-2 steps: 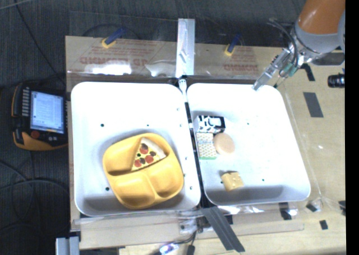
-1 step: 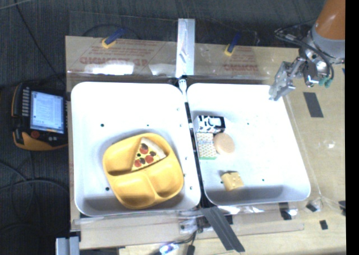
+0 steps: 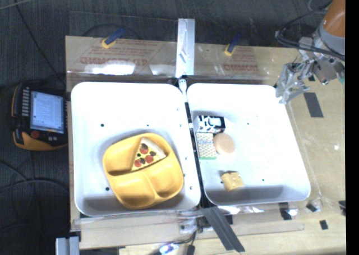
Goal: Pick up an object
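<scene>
Reaching for the round tan disc point(image 3: 225, 144) near the frame's centre, inside the right white bin point(image 3: 263, 108), means travelling down-left from the upper right, where the metal gripper point(image 3: 287, 87) hangs with fingers apparently spread, holding nothing; descend squarely, avoiding the neighbouring patterned cards point(image 3: 206, 146).

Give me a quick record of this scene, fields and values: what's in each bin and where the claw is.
left bin: yellow divided plate with a pizza slice in one compartment
right bin: black-and-white item, patterned packet, round tan piece, small tan chunk
claw: over the right bin's upper right corner, nothing seen in it
pendant: left of the bench
</scene>
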`<action>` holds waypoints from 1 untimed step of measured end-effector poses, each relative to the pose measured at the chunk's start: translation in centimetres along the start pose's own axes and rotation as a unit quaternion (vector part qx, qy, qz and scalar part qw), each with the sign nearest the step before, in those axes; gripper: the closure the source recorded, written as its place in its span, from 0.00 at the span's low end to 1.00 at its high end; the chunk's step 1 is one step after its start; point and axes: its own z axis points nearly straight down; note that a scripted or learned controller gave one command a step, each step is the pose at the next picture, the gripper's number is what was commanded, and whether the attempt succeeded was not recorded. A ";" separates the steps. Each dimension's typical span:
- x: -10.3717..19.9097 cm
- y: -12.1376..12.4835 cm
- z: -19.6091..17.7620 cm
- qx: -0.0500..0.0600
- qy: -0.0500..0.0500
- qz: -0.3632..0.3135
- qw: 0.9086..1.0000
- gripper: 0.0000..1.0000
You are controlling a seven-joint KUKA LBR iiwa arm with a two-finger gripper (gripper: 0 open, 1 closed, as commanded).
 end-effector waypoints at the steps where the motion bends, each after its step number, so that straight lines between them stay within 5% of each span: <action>1: -3.4 4.3 0.9 -0.001 0.000 -0.147 0.989 1.00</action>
